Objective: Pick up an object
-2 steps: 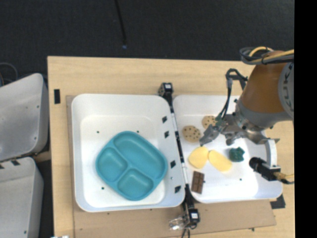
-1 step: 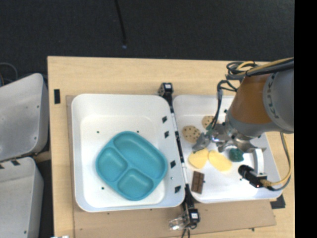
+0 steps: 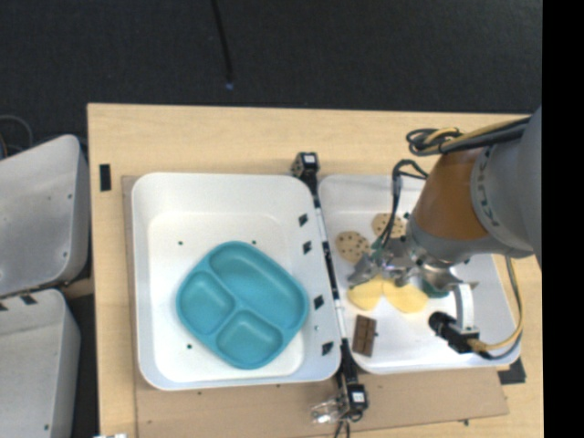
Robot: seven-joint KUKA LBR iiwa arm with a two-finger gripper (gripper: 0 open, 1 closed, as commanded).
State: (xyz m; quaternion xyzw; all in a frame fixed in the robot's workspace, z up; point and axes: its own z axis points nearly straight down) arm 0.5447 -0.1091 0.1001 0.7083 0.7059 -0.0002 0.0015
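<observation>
Now the gripper [image 3: 391,270] is down low inside the right bin [image 3: 484,359], hanging over a cluster of small items, and I honestly cannot tell how it is set; the wrist and the bulk of the arm [image 3: 465,199] hide the business end from this angle, so I won't claim it has anything. Directly under and just beside it lie two pale yellow pieces [image 3: 388,295], touching each other, and those look like the likeliest target, simply because the tool sits right on top of them. Close by, toward the bin's far side, sit two round speckled cookies [image 3: 349,243], one partly tucked behind the cables, and nearer the front wall a small brown block [image 3: 364,335] lies a little apart from the yellow pair. Everything small is crowded against the bin's left wall, which I'd guess makes a clean descent awkward, with the divider clips [image 3: 321,245] so near. Across that divider, the left bin [image 3: 146,245] carries only a blue sectioned tray [image 3: 241,304], lying flat and well apart from the action. My read: the pick is at the closing-in stage, nothing visibly lifted yet, and the risk is nudging the yellow pieces sideways instead of catching one.
</observation>
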